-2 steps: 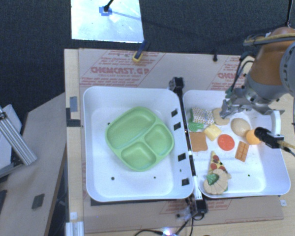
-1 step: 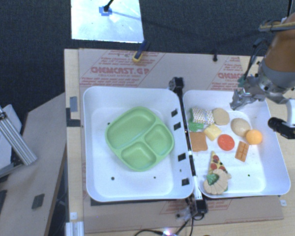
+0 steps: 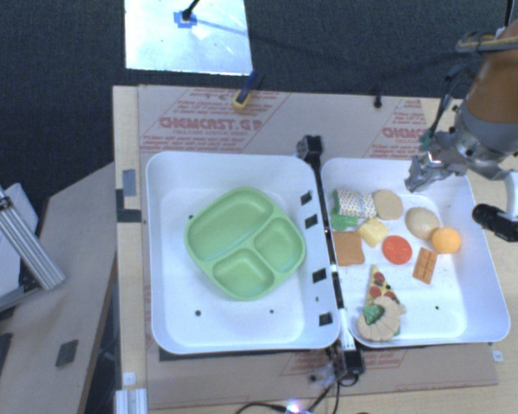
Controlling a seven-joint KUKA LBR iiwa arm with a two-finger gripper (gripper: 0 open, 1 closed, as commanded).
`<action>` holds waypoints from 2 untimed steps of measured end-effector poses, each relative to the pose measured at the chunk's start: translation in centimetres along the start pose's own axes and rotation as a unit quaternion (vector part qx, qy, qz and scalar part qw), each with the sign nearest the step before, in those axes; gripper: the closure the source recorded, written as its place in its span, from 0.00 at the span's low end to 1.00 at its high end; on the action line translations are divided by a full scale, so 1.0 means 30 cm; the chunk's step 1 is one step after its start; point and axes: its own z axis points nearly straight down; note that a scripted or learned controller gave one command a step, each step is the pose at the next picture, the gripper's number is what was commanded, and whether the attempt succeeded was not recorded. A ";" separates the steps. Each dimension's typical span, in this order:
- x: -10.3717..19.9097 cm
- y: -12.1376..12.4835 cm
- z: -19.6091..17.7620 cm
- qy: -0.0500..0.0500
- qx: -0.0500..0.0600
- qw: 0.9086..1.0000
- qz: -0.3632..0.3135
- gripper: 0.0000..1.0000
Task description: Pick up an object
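We see the toy food pieces in the right bin [image 3: 479,304]: an orange ball [image 3: 446,240], a red disc [image 3: 397,249], a pizza slice [image 3: 382,293] and others. The gripper [image 3: 423,175] hovers over that bin's far edge with nothing visibly in it; how far it is open we cannot tell. The left bin [image 3: 168,231] holds a green divided plate [image 3: 244,242], and the board [image 3: 268,115] beneath reads "CHEMCAST G P".

We see dark carpeted floor [image 3: 52,76] around a pale wooden bench [image 3: 86,231], a shiny metal sheet [image 3: 187,28] lying beyond it, and an aluminium frame rail [image 3: 22,235] at left.
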 end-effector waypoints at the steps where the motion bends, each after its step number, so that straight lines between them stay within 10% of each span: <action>1: 0.171 0.094 -0.029 0.001 -0.001 1.000 -0.003 1.00; 2: 0.198 0.109 -0.015 0.000 0.000 1.000 -0.001 1.00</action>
